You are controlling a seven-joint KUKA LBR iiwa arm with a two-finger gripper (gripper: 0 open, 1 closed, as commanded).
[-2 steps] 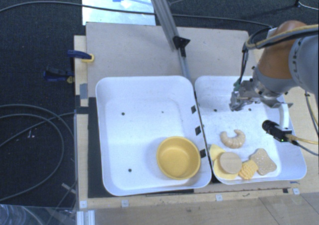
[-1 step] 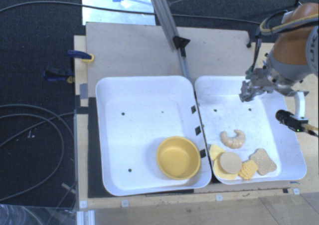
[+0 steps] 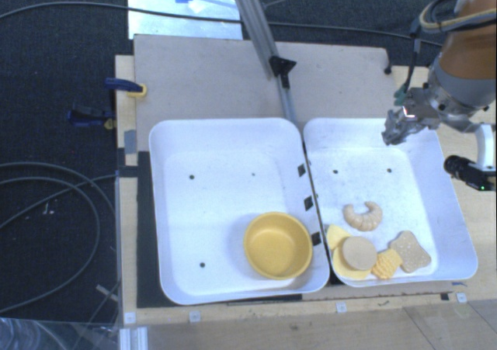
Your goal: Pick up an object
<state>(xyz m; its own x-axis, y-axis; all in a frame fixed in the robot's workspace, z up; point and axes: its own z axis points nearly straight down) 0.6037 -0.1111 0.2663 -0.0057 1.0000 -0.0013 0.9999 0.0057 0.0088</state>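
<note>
The things to pick sit in the right bin (image 3: 435, 185), bunched at its 6 o'clock end. Croissant (image 3: 364, 216): tan, curled in a C, open side down, a bit apart from the rest at approx. 12 o'clock of the pile. Below it a round beige disc, cookie-like (image 3: 359, 253), lying on a yellow wedge (image 3: 336, 238) that pokes out at the disc's 10 o'clock, up against the bin's left wall. Touching the disc at 3-4 o'clock, a small ridged yellow cracker (image 3: 386, 265). At the cracker's 2 o'clock, a toast slice (image 3: 411, 251), brown w/ speckles, lying flat.

Left bin (image 3: 186, 154): one yellow bowl (image 3: 278, 244), upright, near the 5 o'clock corner, close to the wall between the bins.

Gripper (image 3: 394, 133) hangs over the right bin's 1 o'clock corner, well apart from the food pile. Nothing seen in it; can't tell how far the jaws are parted, too small and blurred.
</note>
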